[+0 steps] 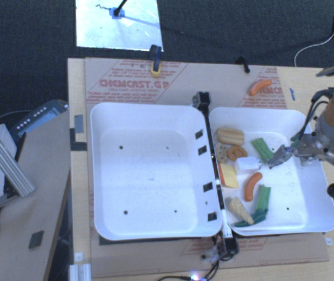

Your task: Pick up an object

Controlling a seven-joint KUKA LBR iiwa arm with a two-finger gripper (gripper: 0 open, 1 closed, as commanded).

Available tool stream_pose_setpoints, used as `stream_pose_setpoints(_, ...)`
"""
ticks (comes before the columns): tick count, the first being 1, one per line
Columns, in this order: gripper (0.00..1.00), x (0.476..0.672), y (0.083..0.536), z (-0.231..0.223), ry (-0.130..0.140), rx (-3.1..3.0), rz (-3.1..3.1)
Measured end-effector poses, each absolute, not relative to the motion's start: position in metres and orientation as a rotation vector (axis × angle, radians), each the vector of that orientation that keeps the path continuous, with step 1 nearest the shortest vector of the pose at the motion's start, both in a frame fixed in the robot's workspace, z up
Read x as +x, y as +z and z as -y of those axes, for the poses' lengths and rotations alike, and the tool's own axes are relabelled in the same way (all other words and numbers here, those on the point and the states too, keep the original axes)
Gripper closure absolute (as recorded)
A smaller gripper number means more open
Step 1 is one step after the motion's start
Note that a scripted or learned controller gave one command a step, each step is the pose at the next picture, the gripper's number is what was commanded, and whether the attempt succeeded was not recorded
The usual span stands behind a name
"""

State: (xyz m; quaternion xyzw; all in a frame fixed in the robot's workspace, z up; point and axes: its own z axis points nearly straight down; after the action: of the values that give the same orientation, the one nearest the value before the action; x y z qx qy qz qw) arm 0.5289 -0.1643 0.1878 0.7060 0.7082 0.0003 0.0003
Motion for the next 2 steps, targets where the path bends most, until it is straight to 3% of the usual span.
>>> stream_pose_setpoints(1,0.00,0.5348,0.0819,0.0989,0.003,2.211,-2.222)
stream_pose_setpoints(2,0.00,0.5352,0.0869,0.1035,0.004,2.215,-2.214)
